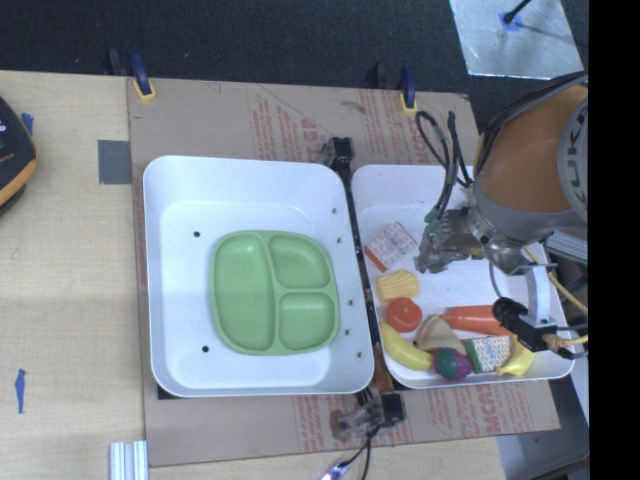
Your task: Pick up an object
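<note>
The end effector (437, 253) hangs over the right bin (400, 180), just above the corn (398, 285); honestly can't tell its grip state. Tomato (404, 314), banana (404, 350) and carrot (474, 319) sit below the corn.

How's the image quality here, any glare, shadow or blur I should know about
Camera view: light is even and soft; the left bin shades darker along its left wall, with no harsh glare. The toy food, such as the tomato, looks slightly soft. The end effector is dark and blurry, its detail hard to read.
</note>
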You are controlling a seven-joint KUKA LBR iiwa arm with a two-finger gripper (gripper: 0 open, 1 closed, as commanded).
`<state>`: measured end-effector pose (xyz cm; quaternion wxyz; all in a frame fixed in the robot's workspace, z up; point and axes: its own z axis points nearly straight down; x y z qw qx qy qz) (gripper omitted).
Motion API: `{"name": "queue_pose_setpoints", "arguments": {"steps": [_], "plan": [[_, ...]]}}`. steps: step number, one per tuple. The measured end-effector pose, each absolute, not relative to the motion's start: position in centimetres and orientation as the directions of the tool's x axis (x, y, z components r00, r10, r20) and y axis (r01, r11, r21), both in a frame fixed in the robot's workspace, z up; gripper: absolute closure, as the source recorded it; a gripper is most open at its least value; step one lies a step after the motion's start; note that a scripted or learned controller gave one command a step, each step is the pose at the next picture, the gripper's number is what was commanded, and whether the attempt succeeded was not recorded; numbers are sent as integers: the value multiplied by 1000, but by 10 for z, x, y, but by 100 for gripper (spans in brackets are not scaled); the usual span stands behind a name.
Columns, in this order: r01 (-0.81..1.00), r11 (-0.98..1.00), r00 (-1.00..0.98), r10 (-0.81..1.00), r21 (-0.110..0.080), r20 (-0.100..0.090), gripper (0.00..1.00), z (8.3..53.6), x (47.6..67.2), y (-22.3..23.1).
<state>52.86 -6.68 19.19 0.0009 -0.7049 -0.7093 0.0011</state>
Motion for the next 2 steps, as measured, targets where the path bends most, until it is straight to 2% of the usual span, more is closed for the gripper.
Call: {"name": "queue_pose_setpoints", "arguments": {"steps": [1, 2], "plan": [[1000, 5, -5, 1000, -3, -1, 0, 192, 528, -67], [1000, 4, -4, 1000, 2, 0, 0, 95, 521, -99]]}}
